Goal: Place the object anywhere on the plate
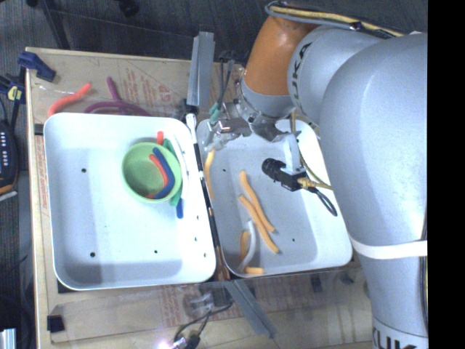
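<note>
At the upper left corner of the right bin (320, 247), I see the gripper (214, 134) positioned just beside the wall shared with the left bin (87, 227). Gripper state: I cannot tell whether it is released or clenched, as its tip is obscured by the wrist hardware.

One orange strip (208, 167) runs downward from directly beneath the gripper, along that shared wall. I cannot tell whether it is grasped or merely lying against the wall.

Further orange strips lie loose on the right bin floor:
- two long orange strips (259, 218) near the centre, close together;
- one short orange strip (254, 270) at the lower rim.

The green plate (134, 174) sits in the left bin, towards its upper right. A red curved piece (158, 163) and a blue curved piece (170, 174) rest on the plate.
</note>
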`<state>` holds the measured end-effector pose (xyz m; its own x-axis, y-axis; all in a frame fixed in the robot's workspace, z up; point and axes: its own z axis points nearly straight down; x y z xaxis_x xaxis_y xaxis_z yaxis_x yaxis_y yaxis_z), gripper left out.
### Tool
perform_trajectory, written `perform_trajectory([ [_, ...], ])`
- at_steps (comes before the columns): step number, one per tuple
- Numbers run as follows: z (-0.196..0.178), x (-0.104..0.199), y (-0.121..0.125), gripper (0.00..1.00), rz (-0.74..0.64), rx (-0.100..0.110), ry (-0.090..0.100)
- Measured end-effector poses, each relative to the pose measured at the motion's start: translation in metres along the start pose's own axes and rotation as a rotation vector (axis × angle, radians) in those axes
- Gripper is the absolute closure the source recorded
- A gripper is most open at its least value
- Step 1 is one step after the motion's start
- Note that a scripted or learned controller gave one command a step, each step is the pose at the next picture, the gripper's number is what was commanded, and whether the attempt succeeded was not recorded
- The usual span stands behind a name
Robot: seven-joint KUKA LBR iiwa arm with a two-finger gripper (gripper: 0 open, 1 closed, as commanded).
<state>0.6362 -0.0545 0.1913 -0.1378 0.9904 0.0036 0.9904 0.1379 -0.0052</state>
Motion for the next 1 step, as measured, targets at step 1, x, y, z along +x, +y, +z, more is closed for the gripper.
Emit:
perform_trajectory([
  [1, 0.0000, -0.0002, -0.0001, 0.00, 0.000, 0.000, 0.000],
])
